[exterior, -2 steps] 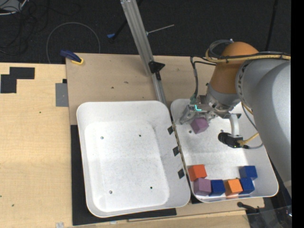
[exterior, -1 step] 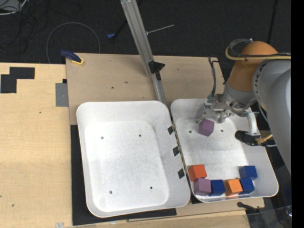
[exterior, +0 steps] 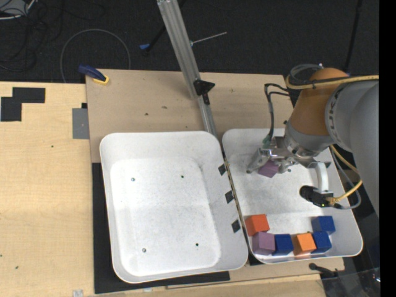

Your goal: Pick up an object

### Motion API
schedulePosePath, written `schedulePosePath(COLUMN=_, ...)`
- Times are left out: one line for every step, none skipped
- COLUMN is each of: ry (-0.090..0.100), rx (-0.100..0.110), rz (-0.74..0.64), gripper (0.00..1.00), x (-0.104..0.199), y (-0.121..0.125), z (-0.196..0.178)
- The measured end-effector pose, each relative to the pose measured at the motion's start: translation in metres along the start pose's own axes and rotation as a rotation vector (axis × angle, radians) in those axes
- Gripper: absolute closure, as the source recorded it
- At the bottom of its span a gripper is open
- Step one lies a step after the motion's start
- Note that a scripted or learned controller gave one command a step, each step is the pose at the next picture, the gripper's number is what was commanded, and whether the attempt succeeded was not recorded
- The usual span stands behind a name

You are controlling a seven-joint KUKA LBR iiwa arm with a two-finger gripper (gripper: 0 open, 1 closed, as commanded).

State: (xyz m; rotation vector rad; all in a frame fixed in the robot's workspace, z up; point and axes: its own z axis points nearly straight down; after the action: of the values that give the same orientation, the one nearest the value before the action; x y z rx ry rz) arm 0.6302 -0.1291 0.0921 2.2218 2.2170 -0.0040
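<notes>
Purple block point(exterior: 268, 170) — between the fingers of the gripper point(exterior: 270, 161), in the upper middle of the right bin point(exterior: 234, 142), seemingly just above its floor; whether it touches the floor cannot be told. The fingers are closed in on the block from either side.

Right bin, remaining contents — a cluster along the near edge: orange cube point(exterior: 257, 223), second purple cube point(exterior: 264, 243) just below it, blue cube point(exterior: 283, 244) beside that, second orange cube point(exterior: 304, 244), then two blue cubes point(exterior: 323, 224) at the right end, one behind the other. All sit close together, several touching.

Left bin point(exterior: 111, 148): shallow, white, beside the right bin, their rims meeting at three black clips point(exterior: 229, 196).

Arm point(exterior: 346, 113): grey with orange band, entering from the right, wrist over the right bin.

Bench point(exterior: 43, 166): light wood, bearing both bins.
</notes>
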Motion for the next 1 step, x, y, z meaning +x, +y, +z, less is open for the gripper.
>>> schedulePosePath(ry=0.002, rx=0.001, rz=0.007, gripper=1.00, x=-0.0023, y=0.0002, z=-0.0093)
